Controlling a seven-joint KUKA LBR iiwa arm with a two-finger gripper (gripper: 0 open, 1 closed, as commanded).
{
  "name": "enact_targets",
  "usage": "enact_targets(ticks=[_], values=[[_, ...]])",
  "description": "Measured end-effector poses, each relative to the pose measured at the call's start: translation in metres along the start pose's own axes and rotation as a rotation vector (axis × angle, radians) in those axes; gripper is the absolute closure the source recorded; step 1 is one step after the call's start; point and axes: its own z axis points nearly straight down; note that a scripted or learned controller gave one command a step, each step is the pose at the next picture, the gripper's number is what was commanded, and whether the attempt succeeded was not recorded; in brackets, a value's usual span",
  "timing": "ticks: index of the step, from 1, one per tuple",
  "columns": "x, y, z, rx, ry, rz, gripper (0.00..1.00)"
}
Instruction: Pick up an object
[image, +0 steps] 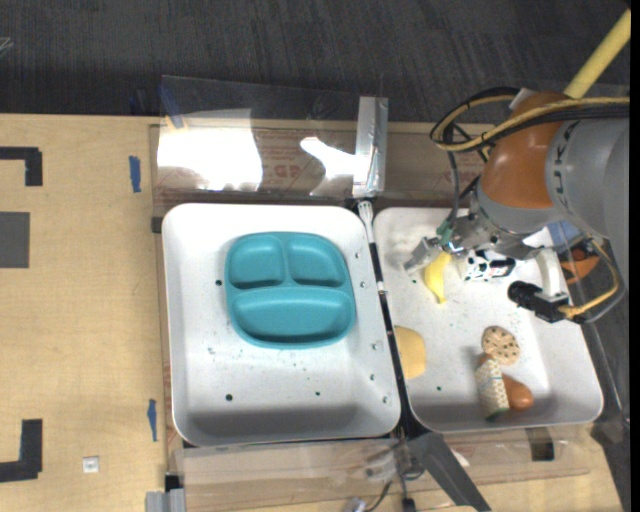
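Observation:
My gripper (432, 250) hangs over the far left part of the right bin (570, 370). Directly beneath it is a small yellow banana (437, 279), whose top end meets the gripper's tip. I cannot tell if the banana is gripped or just lies below. A black-and-white patterned item (489, 267) lies just right of the gripper. Nearer the front sit a speckled cookie (500, 343), a patterned piece (490, 385) and an orange-brown object (517, 393). At the bin's left wall rests a tan round thing (408, 351).
The left bin (190, 370) holds a teal divided plate (290, 287) in its middle. A clear plastic sheet and a metal bracket (370, 150) stand behind the bins. The arm's orange band (520, 165) and its cables hang over the right bin's far edge.

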Motion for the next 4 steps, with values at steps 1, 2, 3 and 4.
enact_targets(ticks=[1, 2, 3, 4], values=[[0.007, 0.025, -0.082, 0.034, 0.0, -0.141, 0.0], [-0.039, 0.015, 0.019, 0.037, 0.001, -0.195, 0.0], [-0.038, 0.017, 0.008, 0.036, 0.0, -0.195, 1.0], [0.028, 0.047, -0.082, 0.032, 0.001, -0.109, 1.0]])
